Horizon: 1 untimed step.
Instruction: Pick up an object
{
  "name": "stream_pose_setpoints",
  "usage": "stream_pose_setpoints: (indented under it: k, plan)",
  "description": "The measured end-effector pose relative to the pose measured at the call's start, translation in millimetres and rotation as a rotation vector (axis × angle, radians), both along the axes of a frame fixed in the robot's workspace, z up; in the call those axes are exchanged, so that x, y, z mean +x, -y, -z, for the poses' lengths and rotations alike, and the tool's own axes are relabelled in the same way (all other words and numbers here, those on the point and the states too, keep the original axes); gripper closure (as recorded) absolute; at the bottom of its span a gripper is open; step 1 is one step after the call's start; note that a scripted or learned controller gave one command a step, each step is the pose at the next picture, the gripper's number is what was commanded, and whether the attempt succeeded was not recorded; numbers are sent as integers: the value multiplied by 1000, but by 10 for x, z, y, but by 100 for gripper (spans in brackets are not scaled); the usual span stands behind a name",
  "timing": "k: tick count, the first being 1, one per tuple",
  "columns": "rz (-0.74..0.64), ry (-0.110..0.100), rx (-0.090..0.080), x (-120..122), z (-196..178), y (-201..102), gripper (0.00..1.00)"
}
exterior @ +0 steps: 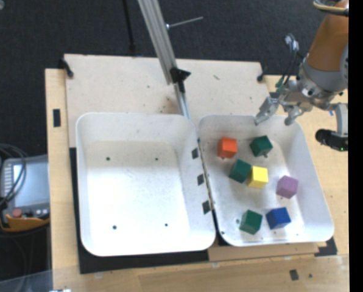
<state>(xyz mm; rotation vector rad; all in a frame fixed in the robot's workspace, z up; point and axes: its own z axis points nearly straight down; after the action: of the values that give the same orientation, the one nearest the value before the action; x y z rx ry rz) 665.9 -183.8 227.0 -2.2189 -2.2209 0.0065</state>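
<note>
We found the two-finger gripper (276, 113) spread and empty above the right white bin's (312, 163) far rim, and judged the dark green cube (261, 145) nearest it light, rigid, best gripped across opposite flat faces

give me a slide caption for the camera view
Open claw above the right bin's far rim; seven cubes inside.

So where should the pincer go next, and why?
Probably straight down toward the nearest green block. The open pincer hangs at the far rim of the right bin with nothing between its fingers, and that block sits just below it in the picture.
</note>
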Motion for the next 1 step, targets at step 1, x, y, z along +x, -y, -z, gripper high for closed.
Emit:
stream_pose_setpoints:
  k: [1]
  plan:
    - [0,2,-1,-2,421,38,0]
